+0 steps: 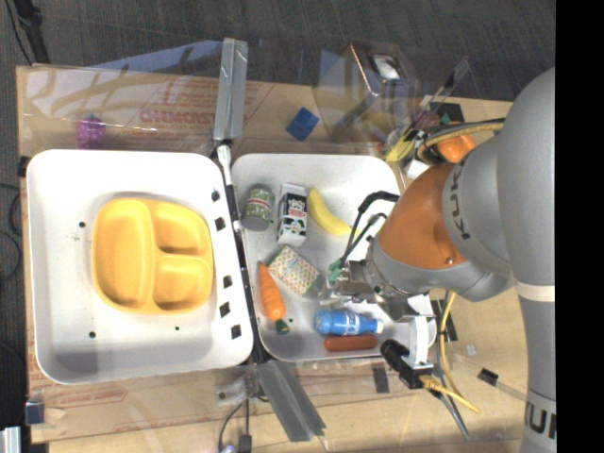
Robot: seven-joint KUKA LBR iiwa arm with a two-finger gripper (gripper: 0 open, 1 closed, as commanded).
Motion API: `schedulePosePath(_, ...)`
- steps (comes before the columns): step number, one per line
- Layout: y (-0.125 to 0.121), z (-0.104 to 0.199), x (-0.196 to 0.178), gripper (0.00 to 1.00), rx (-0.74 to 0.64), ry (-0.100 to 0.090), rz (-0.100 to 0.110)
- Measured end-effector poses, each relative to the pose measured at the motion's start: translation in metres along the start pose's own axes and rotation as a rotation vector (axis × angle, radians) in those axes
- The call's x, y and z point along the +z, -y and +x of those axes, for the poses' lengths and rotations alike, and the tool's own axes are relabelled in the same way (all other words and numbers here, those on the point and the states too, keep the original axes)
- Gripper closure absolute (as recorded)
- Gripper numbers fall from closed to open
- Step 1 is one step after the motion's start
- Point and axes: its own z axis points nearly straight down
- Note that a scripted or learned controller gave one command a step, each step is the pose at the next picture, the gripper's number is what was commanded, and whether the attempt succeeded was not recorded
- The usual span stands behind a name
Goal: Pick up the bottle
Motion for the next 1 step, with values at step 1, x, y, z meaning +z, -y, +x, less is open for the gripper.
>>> schedulePosePath(1,-0.0033,0.0026,0.0101,1.00,-0.352,0.000,0.000)
